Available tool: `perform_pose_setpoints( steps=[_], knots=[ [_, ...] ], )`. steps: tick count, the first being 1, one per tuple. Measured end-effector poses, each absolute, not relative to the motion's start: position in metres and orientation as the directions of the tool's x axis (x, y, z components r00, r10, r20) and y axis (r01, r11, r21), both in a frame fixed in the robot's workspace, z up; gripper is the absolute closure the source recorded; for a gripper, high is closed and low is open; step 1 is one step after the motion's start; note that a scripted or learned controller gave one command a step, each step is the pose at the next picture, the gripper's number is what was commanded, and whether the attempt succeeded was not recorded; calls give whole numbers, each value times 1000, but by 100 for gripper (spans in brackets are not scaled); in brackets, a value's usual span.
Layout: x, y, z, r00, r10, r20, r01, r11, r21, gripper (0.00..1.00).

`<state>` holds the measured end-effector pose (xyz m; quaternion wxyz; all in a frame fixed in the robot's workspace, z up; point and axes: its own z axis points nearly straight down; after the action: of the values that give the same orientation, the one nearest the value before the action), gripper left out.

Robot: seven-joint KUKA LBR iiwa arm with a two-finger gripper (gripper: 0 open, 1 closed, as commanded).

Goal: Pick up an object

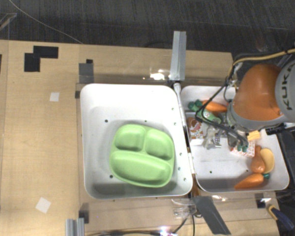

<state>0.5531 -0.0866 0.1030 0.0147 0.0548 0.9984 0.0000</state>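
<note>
At the front of the right bin [280, 178] lies a toy carrot [249, 180], orange with a green end. Just behind it sit a small orange fruit [257, 164] and a pale yellow one [267, 157], touching each other near the bin's right wall.

In the left bin [96, 132] a green plate [141, 154] with three sections lies flat in the middle.

A bit farther back in the right bin, the gripper [217, 134] hangs low over the floor of the bin. I cannot tell how far apart the jaws are, or if they have hold of anything. A small red and white packet [244, 150] lies just to the right of the gripper, and another one [195, 128] lies just to its left.

Farther back, a second carrot [215, 107] lies near the bin's back wall, behind the gripper and apart from it.

The big grey arm [258, 93] with its orange band reaches in over that bin.
</note>
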Motion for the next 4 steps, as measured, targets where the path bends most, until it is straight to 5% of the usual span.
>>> perform_pose_setpoints(
  steps=[1, 2, 3, 4],
  knots=[
    [606, -134, 217, -992, 129, -13, 129, 992, 0, 100],
    [538, -83, 234, -968, 249, -4, 249, 968, 2, 100],
    [569, -176, 212, -978, 208, -3, 208, 978, -1, 100],
    [624, -96, 251, -972, 236, -7, 236, 972, 4, 100]
  ],
)
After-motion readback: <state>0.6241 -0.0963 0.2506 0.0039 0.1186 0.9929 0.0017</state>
